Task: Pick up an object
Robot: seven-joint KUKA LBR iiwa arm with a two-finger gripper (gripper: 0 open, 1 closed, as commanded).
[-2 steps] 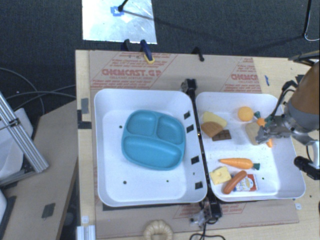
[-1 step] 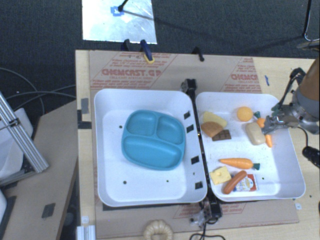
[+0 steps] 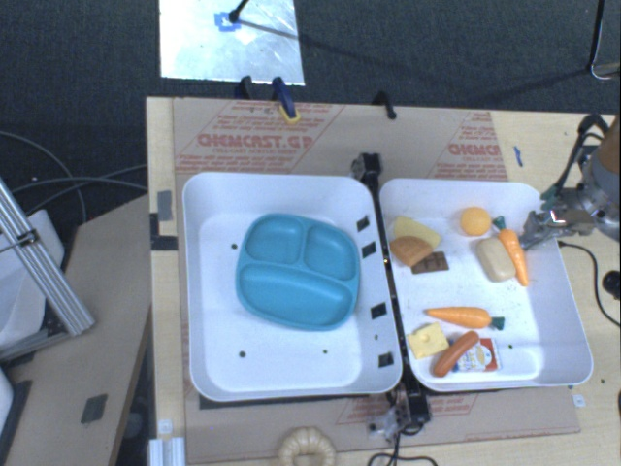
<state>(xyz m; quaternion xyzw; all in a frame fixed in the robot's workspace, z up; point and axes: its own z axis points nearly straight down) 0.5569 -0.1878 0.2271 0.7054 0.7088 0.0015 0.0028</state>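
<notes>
Left bin (image 3: 209,260) holds a tray (image 3: 297,270); right bin (image 3: 563,328) holds food items, with a ball (image 3: 475,221) far, a sausage (image 3: 454,353) near, and a carrot (image 3: 460,316) between.

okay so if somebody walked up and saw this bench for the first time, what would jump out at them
Likely the big blue three-compartment plastic plate, alone in the left white bin. Next, the right white bin, scattered with toy food: a round orange fruit, two carrots, a red sausage. The grey arm's gripper sits at that bin's far right rim.
</notes>
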